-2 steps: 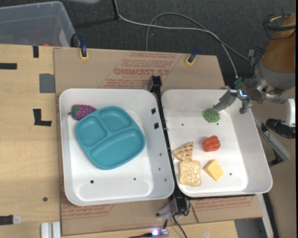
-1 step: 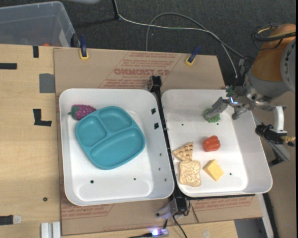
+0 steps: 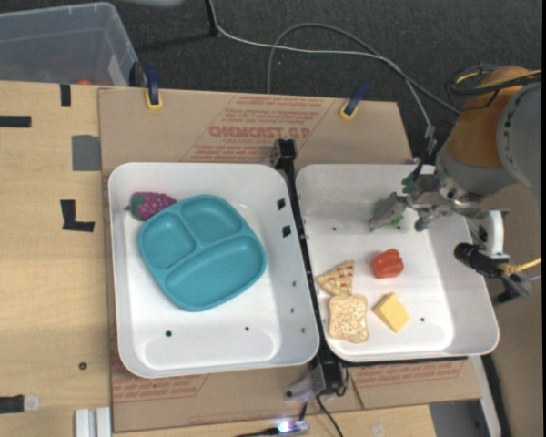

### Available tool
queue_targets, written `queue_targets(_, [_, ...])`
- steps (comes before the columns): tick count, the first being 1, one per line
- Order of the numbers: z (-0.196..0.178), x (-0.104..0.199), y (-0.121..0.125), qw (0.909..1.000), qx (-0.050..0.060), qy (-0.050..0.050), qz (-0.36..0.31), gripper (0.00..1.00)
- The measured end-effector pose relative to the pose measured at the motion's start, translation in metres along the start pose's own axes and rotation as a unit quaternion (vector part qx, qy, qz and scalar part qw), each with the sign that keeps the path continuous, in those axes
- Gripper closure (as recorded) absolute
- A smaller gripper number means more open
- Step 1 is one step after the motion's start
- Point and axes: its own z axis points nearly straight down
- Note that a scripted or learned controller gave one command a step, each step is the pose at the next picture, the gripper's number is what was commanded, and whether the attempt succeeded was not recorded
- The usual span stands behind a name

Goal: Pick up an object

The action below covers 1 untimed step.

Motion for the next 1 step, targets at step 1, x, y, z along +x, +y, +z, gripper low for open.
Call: queue_targets(1, [0.0497,0.0004,0.0005,1.0000,-0.003,-0.001,0.000,0.00])
